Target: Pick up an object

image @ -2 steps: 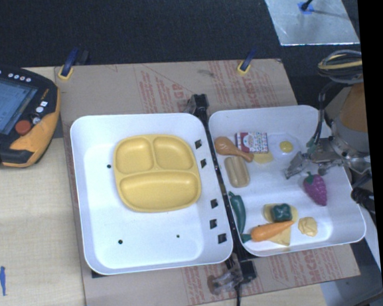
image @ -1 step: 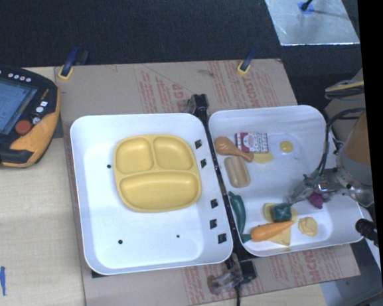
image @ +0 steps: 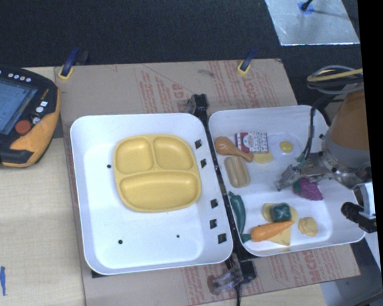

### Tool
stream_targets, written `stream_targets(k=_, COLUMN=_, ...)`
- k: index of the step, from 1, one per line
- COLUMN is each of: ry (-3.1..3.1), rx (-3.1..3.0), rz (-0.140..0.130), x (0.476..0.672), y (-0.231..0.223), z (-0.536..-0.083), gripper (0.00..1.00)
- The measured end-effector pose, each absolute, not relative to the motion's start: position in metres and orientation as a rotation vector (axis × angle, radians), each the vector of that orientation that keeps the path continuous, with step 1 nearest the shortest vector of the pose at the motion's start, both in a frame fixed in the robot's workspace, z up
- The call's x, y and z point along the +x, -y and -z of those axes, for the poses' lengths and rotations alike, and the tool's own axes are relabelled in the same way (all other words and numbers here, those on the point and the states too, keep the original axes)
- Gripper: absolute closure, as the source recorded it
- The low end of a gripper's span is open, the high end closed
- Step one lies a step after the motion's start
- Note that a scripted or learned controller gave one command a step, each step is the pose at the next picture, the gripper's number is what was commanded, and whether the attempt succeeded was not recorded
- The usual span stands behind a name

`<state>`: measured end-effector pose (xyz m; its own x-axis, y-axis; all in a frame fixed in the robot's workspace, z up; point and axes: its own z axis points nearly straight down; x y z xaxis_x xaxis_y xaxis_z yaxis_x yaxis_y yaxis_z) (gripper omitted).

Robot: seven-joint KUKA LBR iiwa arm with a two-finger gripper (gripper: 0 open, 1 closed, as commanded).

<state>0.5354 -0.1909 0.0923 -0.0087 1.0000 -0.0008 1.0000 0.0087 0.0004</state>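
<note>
The left bin (image: 96, 210) holds a yellow divided plate (image: 157, 171). In the right bin (image: 268, 117), at three o'clock, my jaws (image: 295, 176) hover beside a purple toy (image: 310, 188); their state I cannot tell. I should descend centred over it.

Purple toy (image: 310, 188) lay in the right bin's (image: 268, 114) right part, touching the gripper (image: 293, 177) tip, not visibly clamped.
</note>
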Motion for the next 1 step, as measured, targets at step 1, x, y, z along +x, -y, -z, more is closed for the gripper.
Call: stream_targets(k=1, ry=-2.228, rx=2.216, rz=0.003, x=0.5337, y=0.1932, z=-0.1028, gripper=1.00)
